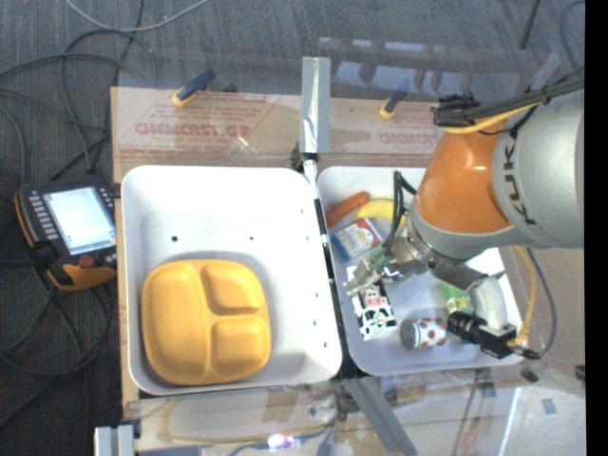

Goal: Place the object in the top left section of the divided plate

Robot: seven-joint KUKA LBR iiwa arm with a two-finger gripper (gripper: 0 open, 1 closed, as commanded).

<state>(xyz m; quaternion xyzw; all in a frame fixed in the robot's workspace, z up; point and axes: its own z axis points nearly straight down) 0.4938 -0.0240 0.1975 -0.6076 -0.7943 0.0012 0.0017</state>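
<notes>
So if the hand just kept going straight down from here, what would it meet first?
Most likely the small white printed carton lying in the right bin, just below the hand. Depth is hard to judge from this slanted view, so it could instead land on bare bin floor beside the carton.

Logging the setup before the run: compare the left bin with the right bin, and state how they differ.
The left bin carries a single item, a yellow divided plate, with much of its white floor bare; the right bin is crowded with small objects, among them a banana and a small can. The arm hangs over the right bin, not the left bin. Both are shallow, white and side by side.
</notes>
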